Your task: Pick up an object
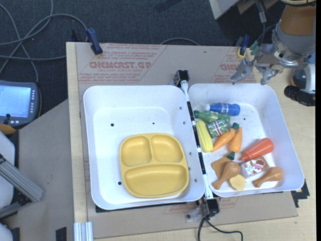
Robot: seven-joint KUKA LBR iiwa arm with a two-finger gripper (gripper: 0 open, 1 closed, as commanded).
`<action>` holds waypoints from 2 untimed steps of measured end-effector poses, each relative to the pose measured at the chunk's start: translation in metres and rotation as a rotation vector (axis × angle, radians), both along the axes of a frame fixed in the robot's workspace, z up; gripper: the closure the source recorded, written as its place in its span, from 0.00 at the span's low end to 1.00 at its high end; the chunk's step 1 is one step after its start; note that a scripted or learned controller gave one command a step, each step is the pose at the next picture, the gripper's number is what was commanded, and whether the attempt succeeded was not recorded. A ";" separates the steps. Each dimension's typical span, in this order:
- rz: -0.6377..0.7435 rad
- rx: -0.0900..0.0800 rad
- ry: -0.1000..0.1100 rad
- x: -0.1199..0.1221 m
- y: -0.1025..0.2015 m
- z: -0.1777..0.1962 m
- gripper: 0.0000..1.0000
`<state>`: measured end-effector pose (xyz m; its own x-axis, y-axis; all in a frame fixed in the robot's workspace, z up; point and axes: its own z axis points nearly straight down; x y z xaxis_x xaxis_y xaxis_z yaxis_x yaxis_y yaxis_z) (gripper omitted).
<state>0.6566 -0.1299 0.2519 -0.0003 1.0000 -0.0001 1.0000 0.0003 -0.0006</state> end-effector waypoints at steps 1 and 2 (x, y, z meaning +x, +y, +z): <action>-0.001 0.005 0.017 -0.076 0.034 -0.123 0.00; -0.003 0.001 0.003 -0.112 -0.003 -0.169 0.00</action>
